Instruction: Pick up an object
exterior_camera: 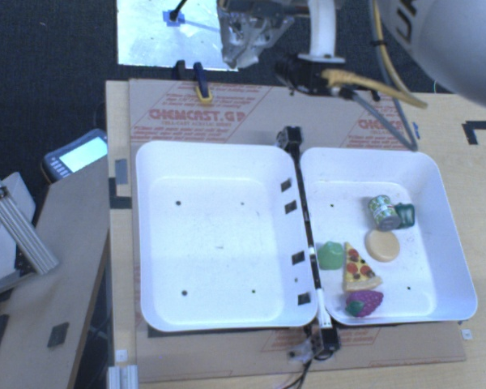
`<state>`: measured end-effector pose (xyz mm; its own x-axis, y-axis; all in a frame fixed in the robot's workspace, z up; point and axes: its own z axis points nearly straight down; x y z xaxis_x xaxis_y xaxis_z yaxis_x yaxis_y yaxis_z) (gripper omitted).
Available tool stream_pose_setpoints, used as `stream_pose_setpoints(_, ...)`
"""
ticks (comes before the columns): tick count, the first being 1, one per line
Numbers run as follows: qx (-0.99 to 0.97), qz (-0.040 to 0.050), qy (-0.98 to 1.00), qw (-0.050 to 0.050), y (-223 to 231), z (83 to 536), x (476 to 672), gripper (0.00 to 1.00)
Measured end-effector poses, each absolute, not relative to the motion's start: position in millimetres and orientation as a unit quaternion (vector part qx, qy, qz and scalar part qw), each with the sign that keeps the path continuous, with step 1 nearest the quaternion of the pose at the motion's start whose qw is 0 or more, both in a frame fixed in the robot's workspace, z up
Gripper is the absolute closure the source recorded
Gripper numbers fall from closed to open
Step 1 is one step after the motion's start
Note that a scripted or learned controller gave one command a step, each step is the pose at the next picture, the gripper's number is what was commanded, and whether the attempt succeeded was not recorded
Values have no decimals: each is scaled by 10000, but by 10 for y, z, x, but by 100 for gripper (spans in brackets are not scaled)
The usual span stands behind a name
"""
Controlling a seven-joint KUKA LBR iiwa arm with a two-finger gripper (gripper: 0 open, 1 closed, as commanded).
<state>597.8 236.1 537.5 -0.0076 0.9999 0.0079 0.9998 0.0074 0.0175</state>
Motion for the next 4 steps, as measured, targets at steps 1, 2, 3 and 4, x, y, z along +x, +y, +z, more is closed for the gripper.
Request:
stream_pose_setpoints(1,7061,-87,7081,-43,2343,3329,5170,100)
stream_pose_setpoints(2,7069,-11,7073,-7,2100,3304,4856,100)
stream_pose_setpoints(3,7064,-61,7077,-27,2231,2050,4839,100)
stream_pose_setpoints(4,7073,10,7069,8,2176,797,5093,100)
